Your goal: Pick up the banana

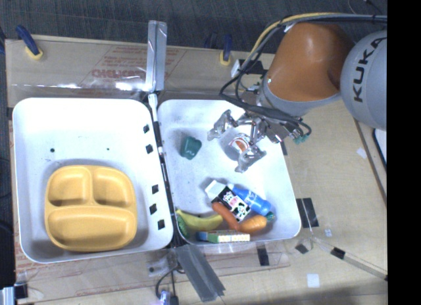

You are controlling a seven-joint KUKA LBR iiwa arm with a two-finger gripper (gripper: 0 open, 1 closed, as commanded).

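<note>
Banana [199, 219] at right bin [284, 165] front edge beside carrot [245, 222]; well apart above, gripper [238, 140] spread, pinching nothing.

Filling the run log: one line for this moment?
pincer: open, over right bin | banana: near front wall, ungrasped

The carrot [245, 221] covered one end of the banana [199, 219], and the arm [342, 67] ran off the right edge.
</note>
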